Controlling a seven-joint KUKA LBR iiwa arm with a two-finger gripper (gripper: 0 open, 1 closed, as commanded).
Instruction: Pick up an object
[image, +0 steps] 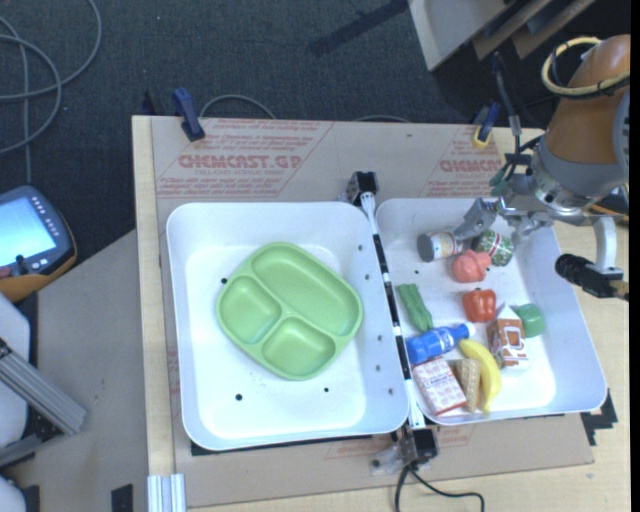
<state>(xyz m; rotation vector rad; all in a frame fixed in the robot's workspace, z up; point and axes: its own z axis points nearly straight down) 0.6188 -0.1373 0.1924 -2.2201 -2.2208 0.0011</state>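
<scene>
The right bin (575, 345) holds several small items: a grey-capped jar (437, 245) on its side, a green-and-white can (497, 248), a pink round fruit (470, 265), a red pepper (480, 303), a green block (528, 320), a green cucumber (414, 306), a blue bottle (436, 343), a banana (487, 370), a red-and-white carton (510, 343) and a pink box (438, 386). My gripper (500, 222) is at the bin's far side, open, its fingers spread just above the can. Nothing is lifted.
A green divided plate (290, 310) lies in the left bin (200, 400). A black clip (362, 185) sits at the far end of the ridge between the bins. The arm's grey wrist (575, 165) comes in from the upper right.
</scene>
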